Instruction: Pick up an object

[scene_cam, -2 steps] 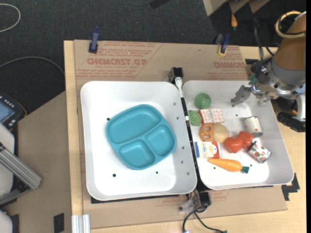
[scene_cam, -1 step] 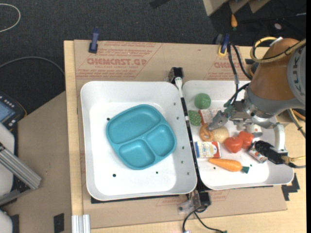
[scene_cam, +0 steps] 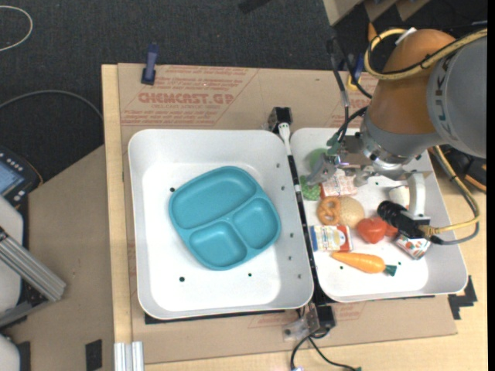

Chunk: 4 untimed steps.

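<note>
**Gripper low over the right bin's far-left clutter**

The gripper [scene_cam: 340, 168] is seen above the right bin [scene_cam: 448, 273], near its far-left corner; whether anything is gripped cannot be told. Just beneath it a red-and-white packet [scene_cam: 338, 184] and a pretzel [scene_cam: 329, 209] are found. A carrot [scene_cam: 360, 262] is laid near the bin's near edge, its long axis running left to right. A teal divided plate [scene_cam: 224, 217] is centred in the left bin [scene_cam: 151, 161], with bare floor left around it.

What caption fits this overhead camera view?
Gripper reaching among toy food in right bin; blue divided plate in left bin.
</note>
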### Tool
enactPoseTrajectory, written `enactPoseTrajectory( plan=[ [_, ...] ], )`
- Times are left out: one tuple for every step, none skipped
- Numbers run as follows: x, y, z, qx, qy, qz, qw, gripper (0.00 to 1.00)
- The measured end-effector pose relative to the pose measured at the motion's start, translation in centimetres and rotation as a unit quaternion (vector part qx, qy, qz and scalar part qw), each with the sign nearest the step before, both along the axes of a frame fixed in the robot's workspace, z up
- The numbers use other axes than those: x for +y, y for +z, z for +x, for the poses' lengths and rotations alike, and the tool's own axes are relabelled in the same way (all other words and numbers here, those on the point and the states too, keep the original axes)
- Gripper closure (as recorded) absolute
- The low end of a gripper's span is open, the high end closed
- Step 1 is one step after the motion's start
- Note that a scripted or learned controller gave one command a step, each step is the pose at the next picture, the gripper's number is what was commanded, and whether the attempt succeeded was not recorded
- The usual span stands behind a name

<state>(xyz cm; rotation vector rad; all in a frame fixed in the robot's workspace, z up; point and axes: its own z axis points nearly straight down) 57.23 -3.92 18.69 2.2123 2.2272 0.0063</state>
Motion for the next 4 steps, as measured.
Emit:
enactPoseTrajectory(
  plan=[
    [-0.8, -0.2, -6.0, 0.006, -0.005, 0.0004, 1.0, 0.0],
    [-0.8, 0.8, -5.7, 0.002, -0.004, -0.0004, 1.0, 1.0],
    [2.8, 4.1, -9.5, 0.003, -0.002, 0.0007, 1.0, 1.0],
    [-8.5, -0.1, -9.5, 0.005, -0.009, -0.0014, 1.0, 1.0]
  ],
)
